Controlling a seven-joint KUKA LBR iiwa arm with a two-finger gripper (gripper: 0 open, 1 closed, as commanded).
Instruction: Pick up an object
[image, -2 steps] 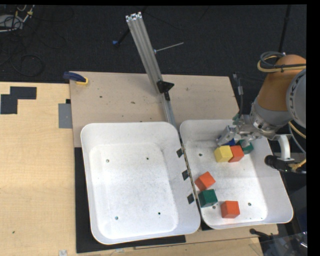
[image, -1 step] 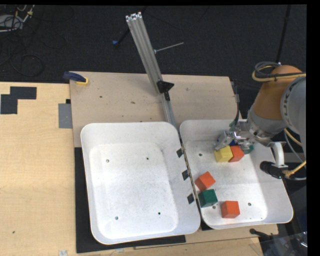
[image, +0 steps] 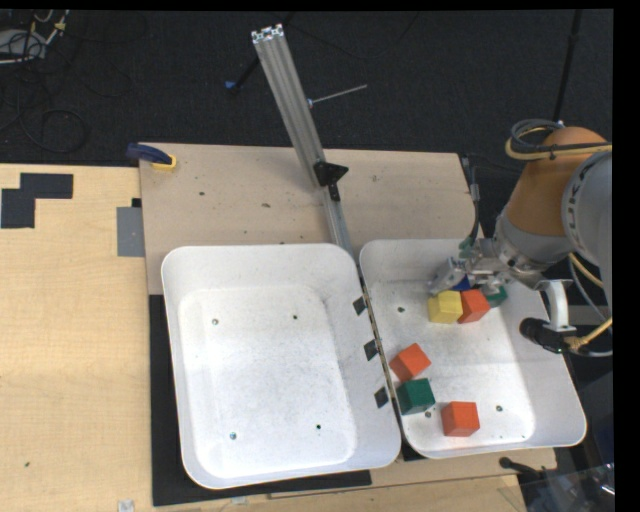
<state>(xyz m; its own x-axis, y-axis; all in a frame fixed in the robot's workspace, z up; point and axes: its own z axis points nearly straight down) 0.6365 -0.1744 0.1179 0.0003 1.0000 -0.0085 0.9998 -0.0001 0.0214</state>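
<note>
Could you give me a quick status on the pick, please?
Hand low in right bin, over yellow block and red block. Nothing seen held. Orange block, green block lie apart.

Dark floor (image: 150, 80) lay beyond the bench, with black cables (image: 30, 40) coiled at far left. Light wooden benchtop (image: 60, 330) carried black and grey patches. A tan board (image: 250, 190) sat behind it. A slotted aluminium rail (image: 292, 100) rose at a slant. A small blue-and-yellow item (image: 152, 155), possibly a clamp, rested at the board's corner.
</note>
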